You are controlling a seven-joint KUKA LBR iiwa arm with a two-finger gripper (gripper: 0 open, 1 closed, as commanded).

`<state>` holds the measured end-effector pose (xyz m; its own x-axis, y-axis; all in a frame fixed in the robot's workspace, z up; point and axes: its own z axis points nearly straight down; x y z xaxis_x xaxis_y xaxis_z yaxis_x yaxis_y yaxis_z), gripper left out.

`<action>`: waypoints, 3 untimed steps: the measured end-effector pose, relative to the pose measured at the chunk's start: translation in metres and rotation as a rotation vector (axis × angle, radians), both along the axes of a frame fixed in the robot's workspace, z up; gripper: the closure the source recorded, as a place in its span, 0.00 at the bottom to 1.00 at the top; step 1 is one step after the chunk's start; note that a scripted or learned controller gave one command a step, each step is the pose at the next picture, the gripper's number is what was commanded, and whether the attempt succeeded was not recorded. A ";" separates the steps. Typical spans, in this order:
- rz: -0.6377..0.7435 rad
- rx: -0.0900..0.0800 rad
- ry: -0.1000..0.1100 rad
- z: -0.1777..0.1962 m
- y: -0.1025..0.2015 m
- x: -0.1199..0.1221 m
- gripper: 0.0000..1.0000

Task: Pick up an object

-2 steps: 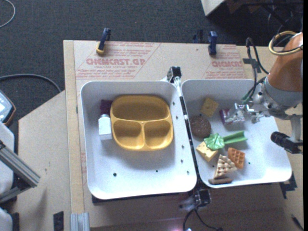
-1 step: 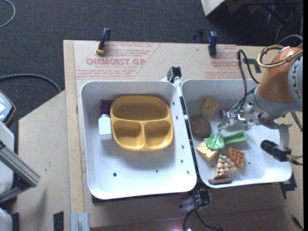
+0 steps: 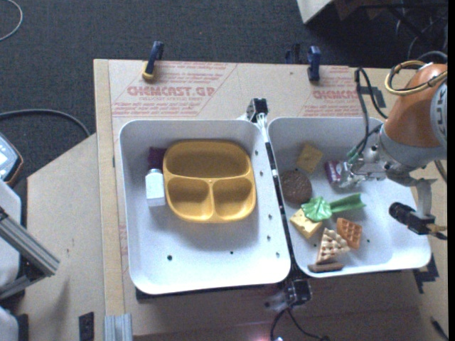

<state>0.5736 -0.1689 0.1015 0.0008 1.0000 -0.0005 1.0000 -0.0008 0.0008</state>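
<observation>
The two-finger metal gripper [image 3: 350, 175] hung low in the right shallow white bin [image 3: 405, 251], just beside a small dark red packet [image 3: 333, 171]; whether its fingers were apart could not be told. A green leafy plastic vegetable [image 3: 328, 207] lay nearby.

Yellow tray [image 3: 209, 183] in white bin [image 3: 135, 240]; green veg [image 3: 328, 207], brown cookie [image 3: 296, 187], waffle-grid orange [image 3: 349, 231].

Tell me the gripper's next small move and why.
Probably a short descent onto the dark red packet. The gripper sits right beside it in the right bin, and the packet lies apart from the brown cookie and green toy, so it looks the nearest target.
</observation>
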 end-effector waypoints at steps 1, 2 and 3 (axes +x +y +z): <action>0.001 -0.002 -0.005 0.044 -0.001 0.005 1.00; 0.002 -0.002 -0.008 0.107 0.003 0.010 1.00; 0.002 -0.001 -0.004 0.124 0.003 0.011 1.00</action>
<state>0.5844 -0.1656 0.2260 -0.0015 1.0000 -0.0018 1.0000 0.0015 0.0045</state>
